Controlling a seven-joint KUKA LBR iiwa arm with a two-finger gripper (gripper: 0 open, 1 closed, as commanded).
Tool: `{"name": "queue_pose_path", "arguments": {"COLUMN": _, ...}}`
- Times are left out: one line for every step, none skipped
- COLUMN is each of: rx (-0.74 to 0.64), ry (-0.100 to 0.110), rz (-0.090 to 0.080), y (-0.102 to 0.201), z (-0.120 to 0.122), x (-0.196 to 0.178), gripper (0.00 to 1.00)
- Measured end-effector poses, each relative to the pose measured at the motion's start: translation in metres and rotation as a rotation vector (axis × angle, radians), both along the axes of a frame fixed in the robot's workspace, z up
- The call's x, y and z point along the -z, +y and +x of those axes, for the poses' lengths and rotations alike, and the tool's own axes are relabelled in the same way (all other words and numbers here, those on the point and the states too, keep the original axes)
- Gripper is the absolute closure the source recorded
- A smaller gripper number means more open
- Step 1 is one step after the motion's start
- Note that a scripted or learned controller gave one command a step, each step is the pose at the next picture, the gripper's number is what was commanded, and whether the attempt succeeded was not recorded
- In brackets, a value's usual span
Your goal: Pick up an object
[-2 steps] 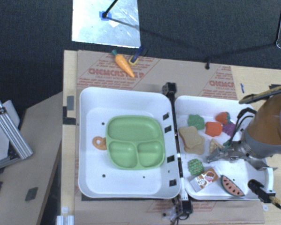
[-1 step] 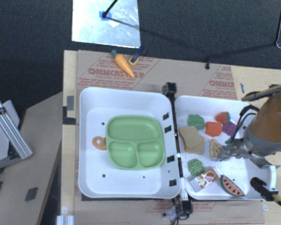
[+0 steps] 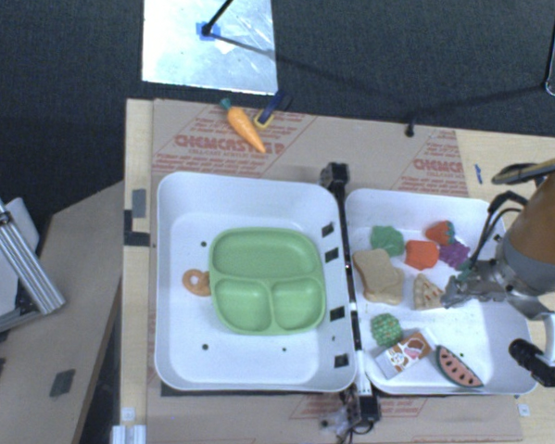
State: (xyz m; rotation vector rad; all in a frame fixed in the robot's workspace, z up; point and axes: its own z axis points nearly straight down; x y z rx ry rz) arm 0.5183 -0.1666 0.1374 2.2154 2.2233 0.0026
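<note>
2 bins [image 3: 174,257] sitting side by side; gripper [image 3: 452,295] hovering beside cracker [image 3: 427,291], jaw state unclear.

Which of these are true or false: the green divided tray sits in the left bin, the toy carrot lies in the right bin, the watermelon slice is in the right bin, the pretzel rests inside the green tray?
1. The green divided tray sits in the left bin. True.
2. The toy carrot lies in the right bin. False: it lies on the board behind the bins.
3. The watermelon slice is in the right bin. True.
4. The pretzel rests inside the green tray. False: it lies on the bin floor beside the tray's left edge.
</note>
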Motion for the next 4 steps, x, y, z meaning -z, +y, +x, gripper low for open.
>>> {"name": "queue_pose_path", "arguments": {"rx": -0.002, "ry": -0.003, "rz": -0.001, "y": 0.009, "z": -0.002, "x": -0.051, "gripper": 1.00}}
{"name": "queue_pose_path", "arguments": {"rx": -0.002, "ry": -0.002, "rz": -0.001, "y": 0.009, "z": 0.000, "x": -0.089, "gripper": 1.00}}
{"name": "queue_pose_path", "arguments": {"rx": -0.006, "ry": 0.001, "rz": 0.003, "y": 0.063, "z": -0.008, "x": -0.096, "gripper": 1.00}}
{"name": "queue_pose_path", "arguments": {"rx": -0.007, "ry": 0.002, "rz": 0.003, "y": 0.122, "z": -0.011, "x": -0.085, "gripper": 1.00}}
